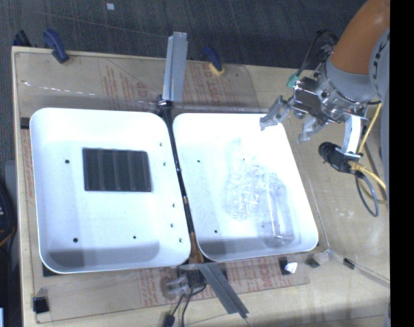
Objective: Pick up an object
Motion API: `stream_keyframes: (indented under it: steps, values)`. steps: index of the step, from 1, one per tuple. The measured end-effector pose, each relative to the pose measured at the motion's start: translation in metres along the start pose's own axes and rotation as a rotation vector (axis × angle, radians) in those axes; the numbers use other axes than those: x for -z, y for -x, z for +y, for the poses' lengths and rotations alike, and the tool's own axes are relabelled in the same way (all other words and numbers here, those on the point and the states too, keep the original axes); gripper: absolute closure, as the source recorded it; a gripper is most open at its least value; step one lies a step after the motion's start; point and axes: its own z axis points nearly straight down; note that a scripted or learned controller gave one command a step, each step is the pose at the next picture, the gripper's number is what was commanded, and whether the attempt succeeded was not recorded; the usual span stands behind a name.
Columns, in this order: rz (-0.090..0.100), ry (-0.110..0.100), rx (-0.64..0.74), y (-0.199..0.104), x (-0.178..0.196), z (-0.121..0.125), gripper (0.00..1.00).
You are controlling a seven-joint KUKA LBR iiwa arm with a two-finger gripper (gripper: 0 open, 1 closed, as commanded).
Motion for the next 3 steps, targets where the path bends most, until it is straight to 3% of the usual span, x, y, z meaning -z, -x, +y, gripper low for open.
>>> stream_keyframes:
  steps: [1,2,3]
  values:
    - [-0.001,0.002,0.049,-0.003,0.024,-0.010,0.00]
    - [0.001,-0.003,-0.073,-0.001,0.014,-0.017,0.00]
    - [0.000,-0.003,0.058,0.003,0.013,-0.042,0.00]
